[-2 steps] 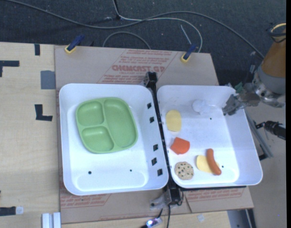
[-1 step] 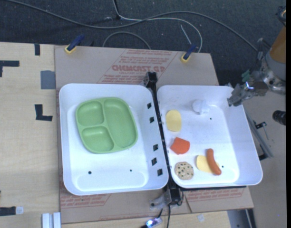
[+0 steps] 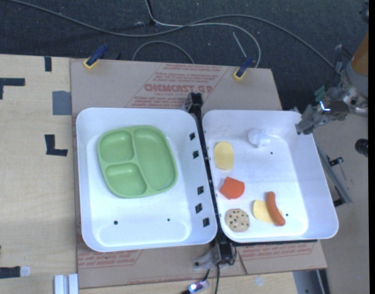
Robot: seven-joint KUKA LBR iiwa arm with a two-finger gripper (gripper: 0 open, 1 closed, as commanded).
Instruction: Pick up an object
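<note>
Holding six food toys, right bin (image 3: pixel 310 182); one tray (image 3: pixel 137 161) left.

Shallow white plastic bins: two, left (image 3: pixel 89 182) and right (image 3: pixel 310 182)
Green three-compartment plate (image 3: pixel 137 161): one
Pale yellow pieces: two (image 3: pixel 223 155) (image 3: pixel 260 210)
Orange wedge (image 3: pixel 232 188): one
Brown speckled cookie (image 3: pixel 237 220): one
Reddish sausage (image 3: pixel 274 209): one
Small white lump (image 3: pixel 256 137): one
</note>
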